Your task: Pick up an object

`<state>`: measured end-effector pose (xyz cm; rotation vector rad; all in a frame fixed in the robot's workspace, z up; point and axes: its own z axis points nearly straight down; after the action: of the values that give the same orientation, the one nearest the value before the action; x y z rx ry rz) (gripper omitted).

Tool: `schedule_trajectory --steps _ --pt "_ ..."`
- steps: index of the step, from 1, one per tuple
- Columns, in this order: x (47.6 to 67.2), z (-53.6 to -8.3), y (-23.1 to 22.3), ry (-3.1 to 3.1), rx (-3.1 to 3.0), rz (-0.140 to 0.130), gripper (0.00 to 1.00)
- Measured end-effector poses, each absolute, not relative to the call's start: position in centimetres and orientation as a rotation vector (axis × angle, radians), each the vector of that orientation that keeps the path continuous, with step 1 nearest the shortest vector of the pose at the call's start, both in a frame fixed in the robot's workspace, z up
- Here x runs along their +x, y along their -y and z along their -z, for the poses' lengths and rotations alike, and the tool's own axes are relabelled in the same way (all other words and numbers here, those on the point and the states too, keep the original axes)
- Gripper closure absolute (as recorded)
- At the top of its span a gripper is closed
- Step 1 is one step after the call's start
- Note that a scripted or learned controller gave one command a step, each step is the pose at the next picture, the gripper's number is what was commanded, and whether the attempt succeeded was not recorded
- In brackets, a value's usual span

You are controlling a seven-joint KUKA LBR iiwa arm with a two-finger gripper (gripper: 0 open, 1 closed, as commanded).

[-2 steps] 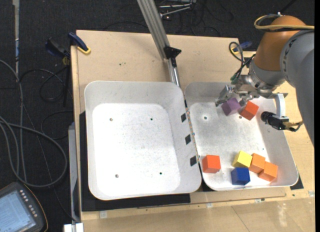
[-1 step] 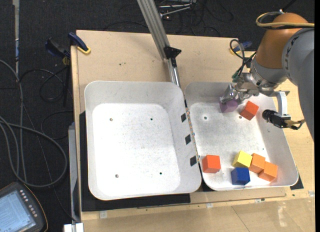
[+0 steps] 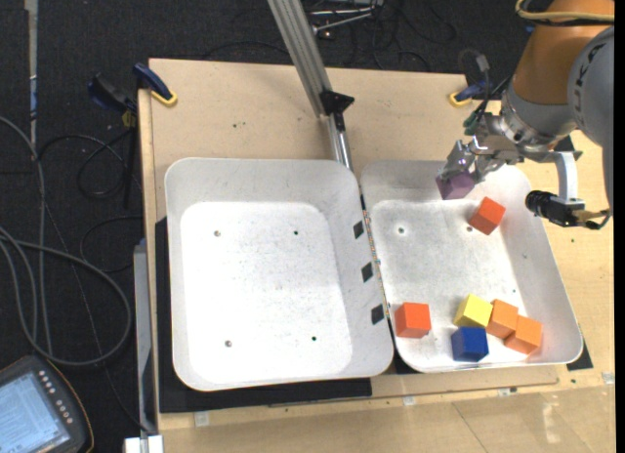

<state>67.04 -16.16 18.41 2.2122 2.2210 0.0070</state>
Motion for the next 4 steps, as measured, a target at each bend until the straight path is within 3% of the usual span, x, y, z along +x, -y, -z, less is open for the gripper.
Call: schedule_trajectory --steps 2,3,4 --pt "66.6 -26.1 16.7 -2.221 2.216 -0.004 1.0" --pt "65.8 -25.8 11.1 -2.231 2.214 0.0 1.0" --pt "63.0 -25.7 6.4 -2.233 2.216 0.002 1.0"
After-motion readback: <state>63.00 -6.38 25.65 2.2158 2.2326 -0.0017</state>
